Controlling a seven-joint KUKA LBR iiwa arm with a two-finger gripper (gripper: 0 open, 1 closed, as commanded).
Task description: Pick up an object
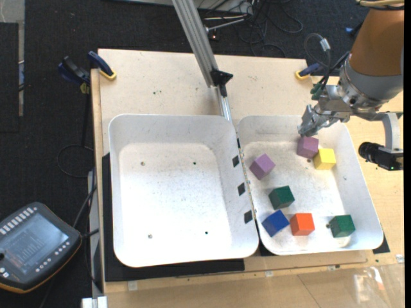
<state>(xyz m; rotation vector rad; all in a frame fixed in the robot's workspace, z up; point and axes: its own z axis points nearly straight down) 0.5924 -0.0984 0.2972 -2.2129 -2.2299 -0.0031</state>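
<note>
— Approach step, by my reading: gripper (308, 128) sits low in the right bin (359, 191), just above a purple cube (307, 147) touching a yellow cube (325, 158).

— Fingers?

— Cannot tell, apart or together. Next move likely calls for straddling that 1 cube, clear of its neighbour.

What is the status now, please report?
Gripper low in right bin, just above purple block. Nothing seen held. Yellow block touching beside it, may crowd the grasp.

Robot lab: teach pendant (33, 246), clamped bench (160, 82), cables (270, 11).
</note>
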